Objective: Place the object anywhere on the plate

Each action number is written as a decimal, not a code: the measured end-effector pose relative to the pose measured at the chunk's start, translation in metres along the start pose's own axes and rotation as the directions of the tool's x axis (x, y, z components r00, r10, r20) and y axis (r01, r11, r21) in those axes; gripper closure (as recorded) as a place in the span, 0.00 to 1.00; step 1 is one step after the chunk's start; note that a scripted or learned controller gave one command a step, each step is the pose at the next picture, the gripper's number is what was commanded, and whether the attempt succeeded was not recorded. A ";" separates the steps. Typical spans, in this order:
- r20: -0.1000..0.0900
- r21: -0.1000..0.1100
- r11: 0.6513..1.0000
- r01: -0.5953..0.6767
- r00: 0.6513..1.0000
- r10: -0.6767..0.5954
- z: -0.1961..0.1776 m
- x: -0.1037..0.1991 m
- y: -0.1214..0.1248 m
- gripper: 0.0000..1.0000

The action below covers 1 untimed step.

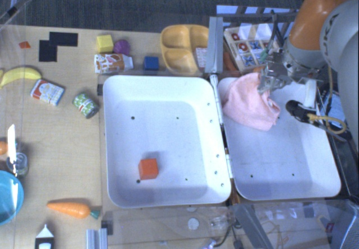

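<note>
A small orange-red cube [148,169] lies in the lower left part of the left bin [168,91]. In the upper left corner of the right bin [291,169] sits a crumpled pink cloth-like thing [248,107]. My gripper [267,84] hangs over the upper right edge of that pink thing, touching or nearly touching it. A yellow divided plate [182,49] rests on the bench behind the left bin, outside both bins.
On the bench left of the bins lie a banana [19,75], a small carton [47,92], a green can [85,105] and a carrot [70,208]. Behind the left bin stand a yellow block [104,43], a purple ball [122,47], a blue cube [150,63] and a snack box [112,63].
</note>
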State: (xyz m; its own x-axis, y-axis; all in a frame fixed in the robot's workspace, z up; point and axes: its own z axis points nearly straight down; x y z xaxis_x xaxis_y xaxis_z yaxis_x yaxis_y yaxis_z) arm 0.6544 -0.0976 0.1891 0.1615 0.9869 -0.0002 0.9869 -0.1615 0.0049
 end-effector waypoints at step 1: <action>-0.001 0.001 0.998 0.064 0.998 -0.064 -0.024 0.050 -0.061 1.00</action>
State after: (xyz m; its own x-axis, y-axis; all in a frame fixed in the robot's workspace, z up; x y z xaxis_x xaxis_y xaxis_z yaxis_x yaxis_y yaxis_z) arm 0.6026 -0.0380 0.2133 0.0983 0.9952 0.0005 0.9951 -0.0983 0.0043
